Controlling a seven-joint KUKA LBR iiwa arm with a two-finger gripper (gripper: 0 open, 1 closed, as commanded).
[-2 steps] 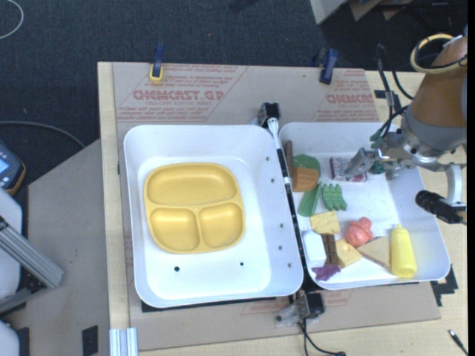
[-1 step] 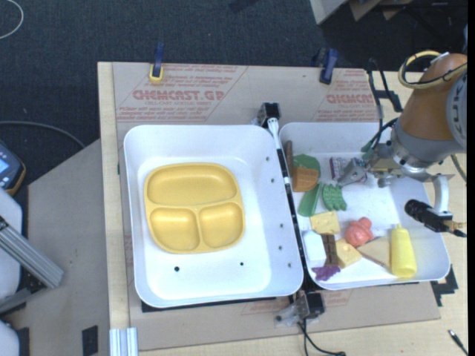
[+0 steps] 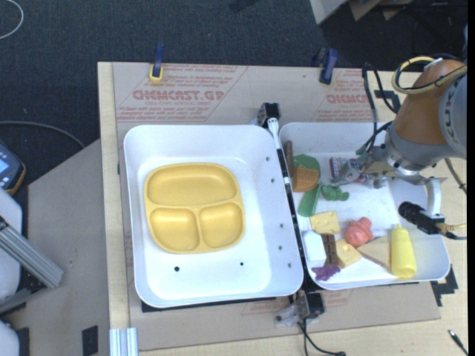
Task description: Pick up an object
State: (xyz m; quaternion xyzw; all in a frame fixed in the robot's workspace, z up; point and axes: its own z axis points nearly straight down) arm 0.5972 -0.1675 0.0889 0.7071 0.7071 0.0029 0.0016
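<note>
Objects for picking lie in the right bin, at the centre right of the frame, all resting on its white floor. None is lifted, so the pick looks not yet done; the grasp and the lift are both left to do.

Along the bin's left side sit an orange-brown piece and, just below it, a green piece with a smaller green piece beside it. Lower down are a pale yellow wedge, a red-pink rounded toy, a yellow bottle standing near the lower right corner, and a purple scrap at the lower edge.

The left bin, in the middle of the frame, carries a yellow divided tray with three compartments. Both bins rest on a cardboard-covered surface.

The arm comes in from the right edge, its orange band at upper right, bending down and leftward into the upper part of the right bin. The end effector is low over the bin's upper middle, just right of the orange-brown piece and just above the small green piece. Its metal parts blur together there, so I cannot tell how far apart it is set, nor whether anything is caught in it.
</note>
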